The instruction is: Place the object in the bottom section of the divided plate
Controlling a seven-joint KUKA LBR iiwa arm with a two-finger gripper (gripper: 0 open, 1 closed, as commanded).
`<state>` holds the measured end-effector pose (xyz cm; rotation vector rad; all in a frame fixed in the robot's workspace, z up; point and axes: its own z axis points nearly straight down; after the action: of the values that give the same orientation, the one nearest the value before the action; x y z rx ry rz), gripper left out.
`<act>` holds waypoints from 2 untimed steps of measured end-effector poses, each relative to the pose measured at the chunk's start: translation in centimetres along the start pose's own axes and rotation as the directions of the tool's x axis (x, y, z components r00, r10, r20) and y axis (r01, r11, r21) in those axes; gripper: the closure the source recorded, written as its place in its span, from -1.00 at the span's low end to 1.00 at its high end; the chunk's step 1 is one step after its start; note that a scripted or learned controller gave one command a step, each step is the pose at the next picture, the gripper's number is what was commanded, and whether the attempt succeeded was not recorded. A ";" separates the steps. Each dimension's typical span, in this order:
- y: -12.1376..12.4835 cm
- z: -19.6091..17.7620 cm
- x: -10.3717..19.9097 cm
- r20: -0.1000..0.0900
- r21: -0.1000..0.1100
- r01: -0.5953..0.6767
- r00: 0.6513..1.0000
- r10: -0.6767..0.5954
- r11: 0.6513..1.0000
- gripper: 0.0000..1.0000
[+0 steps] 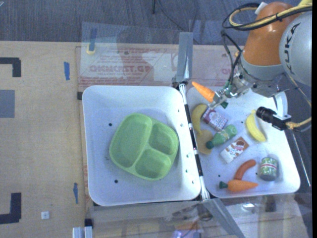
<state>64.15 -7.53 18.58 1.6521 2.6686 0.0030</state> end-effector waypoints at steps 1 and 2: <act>-1.6 -2.0 9.0 -0.003 0.002 0.183 0.983 -0.183 0.983 1.00; 0.5 0.1 14.4 -0.003 0.002 0.305 0.952 -0.305 0.952 1.00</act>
<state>58.18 5.54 18.51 1.2213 2.8951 0.0015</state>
